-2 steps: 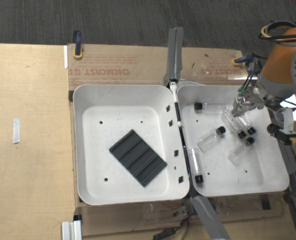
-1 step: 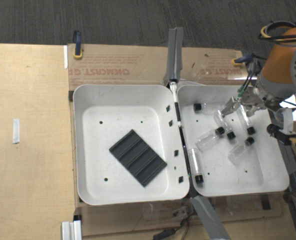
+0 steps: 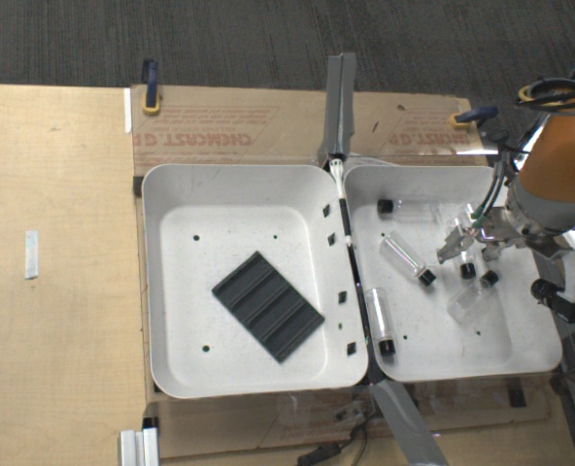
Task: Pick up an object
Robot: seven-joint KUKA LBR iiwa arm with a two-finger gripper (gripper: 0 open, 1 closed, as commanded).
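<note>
— Clear plastic, those tubes in the right bin [image 3: 521, 357]: light, stiff, slick and round, so they'll roll or squirt out.
— Which one is handiest?
— Likely the capped tube [image 3: 407, 260] near the bin's middle, lying slantwise just left of the pincer [image 3: 467, 236]. I'd close across its body at mid-length, not on the black cap.
— And the ribbed black slab [image 3: 267, 306] in the left bin [image 3: 161, 260]?
— Flat, rigid, wide; harder to span.
— Pincer state?
— Hovering low over the right bin; spread or pressed together, I cannot tell.
</note>
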